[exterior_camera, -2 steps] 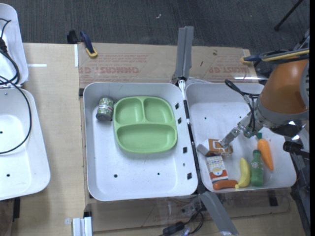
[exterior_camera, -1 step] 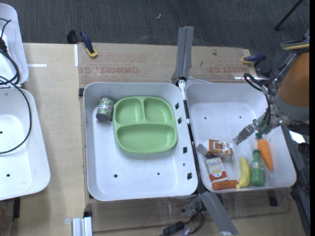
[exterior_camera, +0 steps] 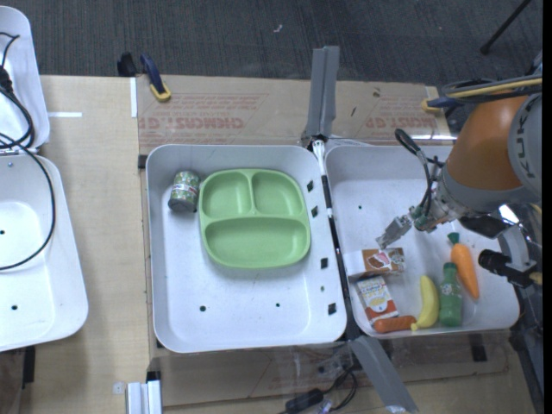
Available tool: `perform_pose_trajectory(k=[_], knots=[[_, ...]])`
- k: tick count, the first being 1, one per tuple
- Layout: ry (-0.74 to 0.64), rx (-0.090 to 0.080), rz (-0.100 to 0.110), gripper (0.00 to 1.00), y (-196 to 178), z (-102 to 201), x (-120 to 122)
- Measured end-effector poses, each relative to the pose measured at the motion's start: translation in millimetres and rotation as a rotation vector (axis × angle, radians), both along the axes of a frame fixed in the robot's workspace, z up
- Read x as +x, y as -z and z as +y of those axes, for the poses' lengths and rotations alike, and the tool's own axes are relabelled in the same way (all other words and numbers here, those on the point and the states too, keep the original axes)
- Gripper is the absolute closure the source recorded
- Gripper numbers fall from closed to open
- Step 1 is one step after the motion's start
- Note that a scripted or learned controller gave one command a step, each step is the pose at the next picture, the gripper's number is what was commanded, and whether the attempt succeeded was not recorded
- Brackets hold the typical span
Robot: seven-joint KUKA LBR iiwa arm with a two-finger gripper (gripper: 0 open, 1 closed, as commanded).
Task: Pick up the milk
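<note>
The milk (exterior_camera: pixel 382 260), a small brown-and-white carton, lies flat on the floor of the right bin (exterior_camera: pixel 371 192), near the bin's left wall and toward its front half. Just in front of it, touching or nearly so, lies a second small carton (exterior_camera: pixel 375 297) with an orange label. A red sausage-like item (exterior_camera: pixel 394 323) rests against the front rim, beside a banana (exterior_camera: pixel 427 300) that stands lengthwise next to a green bottle (exterior_camera: pixel 449 295). A carrot (exterior_camera: pixel 465 268) lies just to the right of the bottle, its green top pointing away from the front.

The jaws (exterior_camera: pixel 396 231) hang just above and behind the milk, pointing down-left toward it; they look slightly apart, with nothing between them, though the metal parts are small and hard to read. The arm (exterior_camera: pixel 487 153), with its orange band, reaches in from the right over the bin's back corner.

The left bin (exterior_camera: pixel 172 309) holds a green divided plate (exterior_camera: pixel 254 216) and, just beside the plate's left edge, a small green-labelled can (exterior_camera: pixel 183 191). Both bins sit on the bench (exterior_camera: pixel 95 110).
</note>
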State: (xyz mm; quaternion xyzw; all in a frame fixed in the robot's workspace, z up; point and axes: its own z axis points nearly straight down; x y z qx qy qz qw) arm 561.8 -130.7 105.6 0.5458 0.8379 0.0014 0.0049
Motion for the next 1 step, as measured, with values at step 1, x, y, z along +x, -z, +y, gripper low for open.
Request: perform_pose_trajectory(k=[1], knots=[[0.105, 0.003, 0.012, 0.00, 14.9, 20.4, -71.0]])
